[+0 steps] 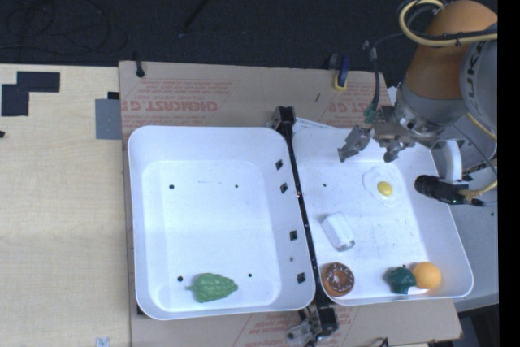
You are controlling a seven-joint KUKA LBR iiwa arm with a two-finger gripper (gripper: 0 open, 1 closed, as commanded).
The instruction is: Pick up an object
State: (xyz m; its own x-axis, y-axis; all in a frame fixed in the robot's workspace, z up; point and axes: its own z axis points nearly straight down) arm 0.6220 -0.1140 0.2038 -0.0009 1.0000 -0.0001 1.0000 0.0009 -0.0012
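I see the gripper (pixel 375 144) with fingers spread wide and holding nothing, poised over the right white plastic bin (pixel 455 256), presumably lining up on the flat white-and-yellow fried-egg toy (pixel 383 188) lying just below it.

Left bin (pixel 146 175): 1 toy (pixel 213 287). Right bin (pixel 455 256): 5 items.

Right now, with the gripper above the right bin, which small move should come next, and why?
Probably a short move down and toward the fried egg. The gripper hangs open with nothing between its fingers, over the far part of the right bin, and the egg lies flat just below it in the view, nearer than the white cup or the doughnut.
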